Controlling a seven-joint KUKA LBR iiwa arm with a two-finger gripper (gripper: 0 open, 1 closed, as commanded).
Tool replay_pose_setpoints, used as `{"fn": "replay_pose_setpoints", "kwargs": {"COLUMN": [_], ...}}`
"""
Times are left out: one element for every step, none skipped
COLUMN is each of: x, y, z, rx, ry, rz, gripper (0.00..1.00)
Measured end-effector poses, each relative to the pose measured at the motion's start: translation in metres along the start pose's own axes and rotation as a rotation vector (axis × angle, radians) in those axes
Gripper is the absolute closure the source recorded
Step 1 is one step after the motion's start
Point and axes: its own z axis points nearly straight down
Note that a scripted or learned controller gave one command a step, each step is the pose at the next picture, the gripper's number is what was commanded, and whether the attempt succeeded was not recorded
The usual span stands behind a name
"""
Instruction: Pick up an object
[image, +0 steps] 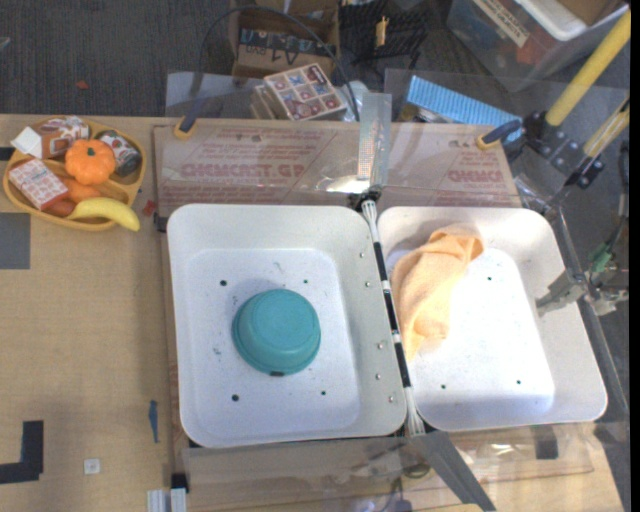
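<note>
A teal bowl (277, 331) lies upside down near the middle of the left white bin (200, 250). An orange-yellow cloth (433, 283) is crumpled in the right white bin (520, 380), against its left wall and reaching toward the far side. Bowl and cloth each lie alone in their bin, with nothing touching them.
A yellow dish (40, 205) of toy food with a banana and a small pumpkin sits on the bench at the far left. Cardboard sheets (260, 165) lie behind the bins. A metal bracket (575, 290) and a yellow pole (595, 60) stand by the right bin's outer side.
</note>
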Motion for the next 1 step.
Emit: {"fn": "replay_pose_setpoints", "kwargs": {"x": [0.0617], "y": [0.038], "z": [0.0281], "rx": [0.001], "ry": [0.0], "rz": [-0.226], "gripper": [0.0]}}
